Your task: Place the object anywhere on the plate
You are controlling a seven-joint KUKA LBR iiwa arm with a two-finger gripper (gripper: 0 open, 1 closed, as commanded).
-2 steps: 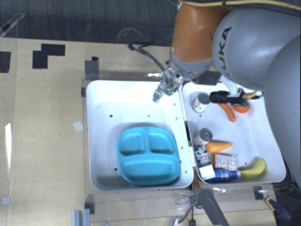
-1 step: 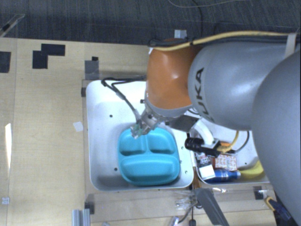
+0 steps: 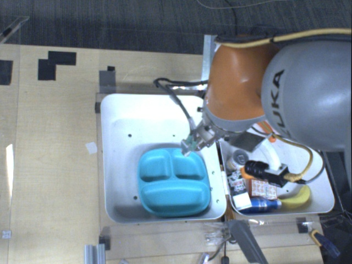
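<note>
A pale wooden bench (image 3: 49, 164) is seen from above, with black marks near its far left and a dark carpeted floor (image 3: 110, 10) beyond, where a thin cable (image 3: 258, 1) lies. Two white bins are set side by side. In the left bin (image 3: 118, 147) a blue plate (image 3: 173, 181) with three compartments lies toward the near right corner; bare bin floor is left along the far and left sides. The right bin (image 3: 324, 202) is crowded: a banana (image 3: 297, 198), a blue bottle (image 3: 261, 205), a small patterned box (image 3: 263, 189) and other items packed close together. The arm (image 3: 275, 87) covers much of this bin. The gripper (image 3: 192, 142) hangs just above the plate's far edge; whether its jaws are open or closed, or hold anything, cannot be told.
</note>
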